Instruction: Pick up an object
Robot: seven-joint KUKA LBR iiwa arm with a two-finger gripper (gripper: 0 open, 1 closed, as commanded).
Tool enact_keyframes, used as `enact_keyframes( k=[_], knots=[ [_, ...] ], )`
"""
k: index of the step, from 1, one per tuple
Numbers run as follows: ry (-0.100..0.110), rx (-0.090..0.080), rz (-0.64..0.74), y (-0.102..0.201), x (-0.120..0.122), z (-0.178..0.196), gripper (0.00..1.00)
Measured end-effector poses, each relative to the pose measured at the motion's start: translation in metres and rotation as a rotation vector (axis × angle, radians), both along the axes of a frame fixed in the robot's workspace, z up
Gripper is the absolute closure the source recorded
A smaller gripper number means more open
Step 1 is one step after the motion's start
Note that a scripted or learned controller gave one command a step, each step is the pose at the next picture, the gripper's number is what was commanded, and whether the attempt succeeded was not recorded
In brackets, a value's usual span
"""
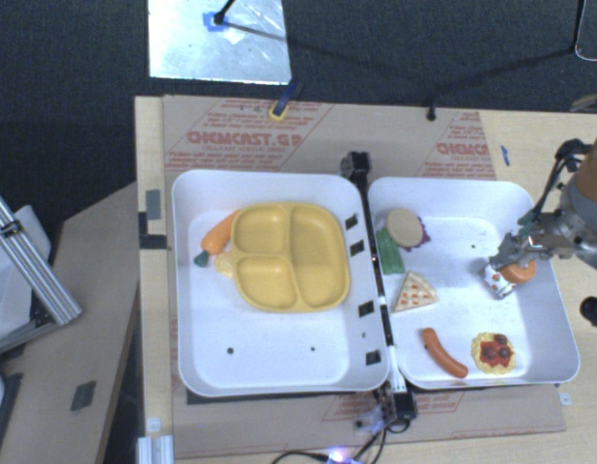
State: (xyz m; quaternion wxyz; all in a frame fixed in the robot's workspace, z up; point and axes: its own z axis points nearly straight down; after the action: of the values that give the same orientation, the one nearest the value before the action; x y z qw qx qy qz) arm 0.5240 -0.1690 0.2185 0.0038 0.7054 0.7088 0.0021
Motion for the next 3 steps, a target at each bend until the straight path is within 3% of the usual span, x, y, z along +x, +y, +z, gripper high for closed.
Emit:
enact_keyframes(
  k=[1,3],
  knots=[
    [0.005,0.002,0.000,0.000,0.001,0.006,1.00],
    [0.007,0.005,0.005,0.107,-0.005,-0.003,1.00]
  ],
)
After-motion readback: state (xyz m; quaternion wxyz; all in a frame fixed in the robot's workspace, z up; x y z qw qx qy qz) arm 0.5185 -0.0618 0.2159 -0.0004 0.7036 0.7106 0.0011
